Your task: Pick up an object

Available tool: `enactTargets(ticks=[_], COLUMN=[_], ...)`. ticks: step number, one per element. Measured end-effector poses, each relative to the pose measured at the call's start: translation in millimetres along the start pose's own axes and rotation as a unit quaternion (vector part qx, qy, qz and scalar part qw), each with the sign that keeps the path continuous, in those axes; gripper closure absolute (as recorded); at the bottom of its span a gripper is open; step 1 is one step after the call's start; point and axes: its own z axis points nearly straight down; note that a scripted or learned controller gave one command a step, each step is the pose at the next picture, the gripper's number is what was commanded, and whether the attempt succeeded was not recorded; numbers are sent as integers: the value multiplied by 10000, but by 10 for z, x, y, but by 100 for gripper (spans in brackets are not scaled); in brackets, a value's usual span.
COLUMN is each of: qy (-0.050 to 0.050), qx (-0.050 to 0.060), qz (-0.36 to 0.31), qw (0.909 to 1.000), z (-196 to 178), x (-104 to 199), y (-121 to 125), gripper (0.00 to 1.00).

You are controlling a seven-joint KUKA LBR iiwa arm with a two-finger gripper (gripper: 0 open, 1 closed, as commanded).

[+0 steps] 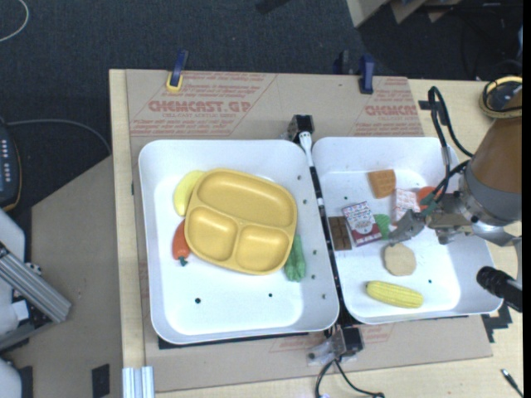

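Tool low in the right bin, nothing lifted yet

The tool (pixel 408 226) hangs just above the tan round piece (pixel 400 260); whether it is open or closed cannot be told. The red-and-white packet (pixel 360 221), orange block (pixel 382 182) and corn cob (pixel 395 293) lie near in the right bin (pixel 440 305). The grasp and lift remain to be done.
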Motion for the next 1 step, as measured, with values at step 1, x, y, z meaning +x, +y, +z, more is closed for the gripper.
enactTargets(ticks=[1], qy=[-12], qx=[-69], qz=[-18], qw=[10000], z=[-64], x=[2], y=[30], gripper=[0])
